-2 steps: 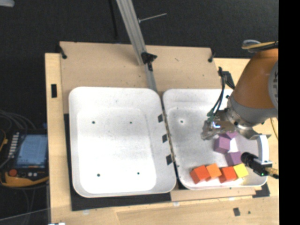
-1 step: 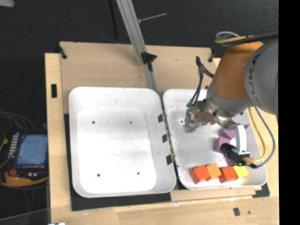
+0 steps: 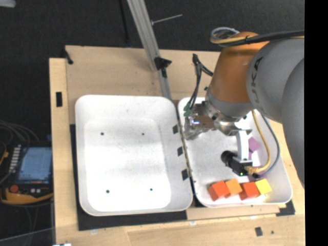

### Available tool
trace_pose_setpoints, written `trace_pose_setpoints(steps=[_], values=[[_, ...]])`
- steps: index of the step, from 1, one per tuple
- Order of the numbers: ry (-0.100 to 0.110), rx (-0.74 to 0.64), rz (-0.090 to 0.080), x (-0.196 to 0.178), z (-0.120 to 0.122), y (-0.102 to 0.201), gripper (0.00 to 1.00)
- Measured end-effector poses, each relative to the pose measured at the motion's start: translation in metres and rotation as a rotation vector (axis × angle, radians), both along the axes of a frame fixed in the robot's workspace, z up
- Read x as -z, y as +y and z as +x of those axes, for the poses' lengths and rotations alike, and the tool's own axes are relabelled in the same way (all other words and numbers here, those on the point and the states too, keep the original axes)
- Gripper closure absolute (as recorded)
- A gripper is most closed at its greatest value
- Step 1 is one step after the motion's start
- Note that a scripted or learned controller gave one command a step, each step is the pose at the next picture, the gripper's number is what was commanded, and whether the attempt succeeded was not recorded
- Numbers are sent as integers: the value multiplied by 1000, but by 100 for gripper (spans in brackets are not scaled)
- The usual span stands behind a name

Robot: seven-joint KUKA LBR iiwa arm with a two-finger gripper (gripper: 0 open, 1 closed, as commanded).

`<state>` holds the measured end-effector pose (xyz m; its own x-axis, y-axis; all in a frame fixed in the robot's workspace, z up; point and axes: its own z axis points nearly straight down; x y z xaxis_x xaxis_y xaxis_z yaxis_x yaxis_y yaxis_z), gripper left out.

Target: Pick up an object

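Along the front wall of the right bin (image 3: 281, 195) lies a row of small blocks: an orange block (image 3: 219, 190), a lighter orange block (image 3: 234, 186), a red-orange block (image 3: 249, 189) and a yellow block (image 3: 263, 186). A purple block (image 3: 253, 145) shows partly from under the arm, near the bin's right side. My gripper (image 3: 191, 129) hangs low at the bin's left wall, well behind and to the left of the block row. The grey and orange wrist covers the back half of this bin.
The left bin (image 3: 82, 152) sits beside the right one, with a narrow divider strip (image 3: 182, 152) between them. A slanted metal pole (image 3: 146, 32) rises behind the bins. A black fitting with cables (image 3: 231, 161) hangs off the wrist above the blocks.
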<state>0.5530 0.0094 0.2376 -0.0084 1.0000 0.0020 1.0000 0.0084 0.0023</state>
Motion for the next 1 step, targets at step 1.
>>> trace_pose_setpoints(steps=[1], values=[[0, 0, 0, -8, 19, 57, 100]])
